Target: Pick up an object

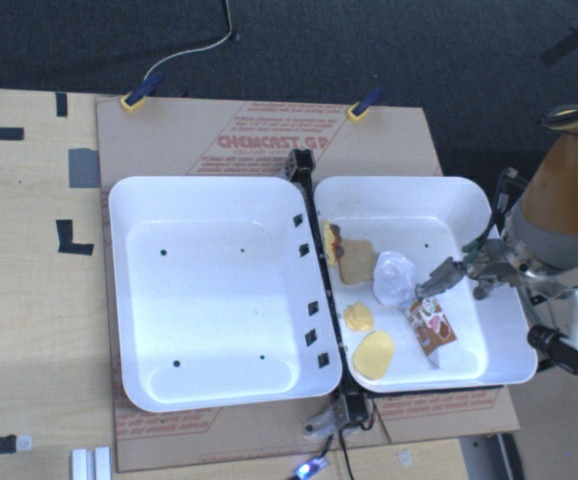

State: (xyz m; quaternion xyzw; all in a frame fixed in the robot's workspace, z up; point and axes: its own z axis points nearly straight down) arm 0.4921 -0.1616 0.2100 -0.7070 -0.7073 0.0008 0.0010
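White bins [129,268] on cardboard sheet [169,138]

End effector [431,290] over right bin [469,200], above brown packet [432,328].

My arm [554,203] runs off the right edge. My pincer [431,286] covers part of the brown packet [433,328]; its print is too small to read.

A pale wooden bench [29,298] with black tape marks [69,236] carries a brown cardboard sheet [269,138] printed in red and clipped at its far corners, and on that sheet two shallow white bins, left [209,288] and right [469,208], sit touching side by side.
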